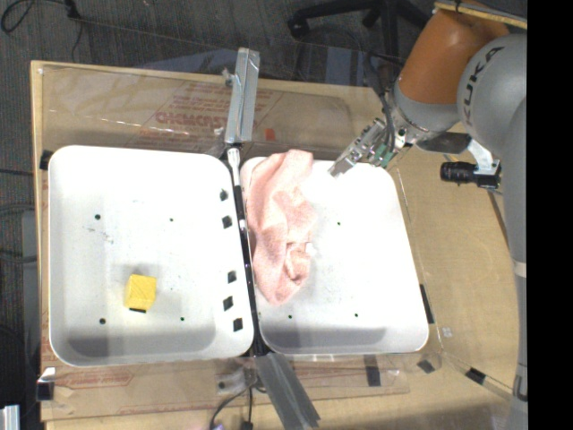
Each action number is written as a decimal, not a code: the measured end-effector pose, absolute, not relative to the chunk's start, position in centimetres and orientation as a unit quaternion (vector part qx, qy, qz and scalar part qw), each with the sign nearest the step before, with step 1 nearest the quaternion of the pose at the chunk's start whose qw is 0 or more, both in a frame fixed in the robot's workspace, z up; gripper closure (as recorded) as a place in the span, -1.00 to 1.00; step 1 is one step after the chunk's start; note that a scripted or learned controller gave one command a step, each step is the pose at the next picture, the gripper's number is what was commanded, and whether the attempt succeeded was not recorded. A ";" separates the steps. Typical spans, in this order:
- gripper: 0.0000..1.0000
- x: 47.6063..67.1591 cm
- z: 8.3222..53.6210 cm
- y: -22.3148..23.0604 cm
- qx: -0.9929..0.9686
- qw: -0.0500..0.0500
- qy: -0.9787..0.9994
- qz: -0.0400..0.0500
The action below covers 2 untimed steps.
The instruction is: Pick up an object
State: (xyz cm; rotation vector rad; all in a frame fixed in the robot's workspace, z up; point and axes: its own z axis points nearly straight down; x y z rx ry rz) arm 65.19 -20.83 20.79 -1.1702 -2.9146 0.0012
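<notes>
At the left of the frame sits the left shallow white plastic bin (89, 186), and in its lower left part lies a small yellow block, perhaps a sponge or foam cube (141, 292), alone and well apart from everything else. Between the two bins runs a dark divider with a grey metal bar (242, 97) rising from it toward the top of the frame.

Just right of that divider, the right shallow white plastic bin (376, 267) holds a crumpled pale pink cloth (279, 231), which lies along the bin's left wall from its upper left corner down to about mid-height. The rest of this bin's floor is bare.

In the upper right, the grey arm with its orange band (448, 56) slants in, and the two-finger gripper (345, 166) hangs over the upper edge of the right bin, just beside the cloth's top right corner. Nothing is between its fingers; they look close together, though they are small and blurred, so I cannot tell their spread for sure.

The step in hand looks like the approach: nothing is grasped yet. The cloth is the nearest candidate. The next move would call for shifting slightly left over the cloth's bunched folds, opening the fingers, and descending to pinch a ridge of fabric rather than the flat bin floor.
</notes>
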 end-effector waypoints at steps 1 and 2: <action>1.00 60.7 29.0 -21.0 -0.287 -0.001 -0.958 0.001; 1.00 64.0 25.3 -19.2 -0.426 -0.001 -0.905 0.001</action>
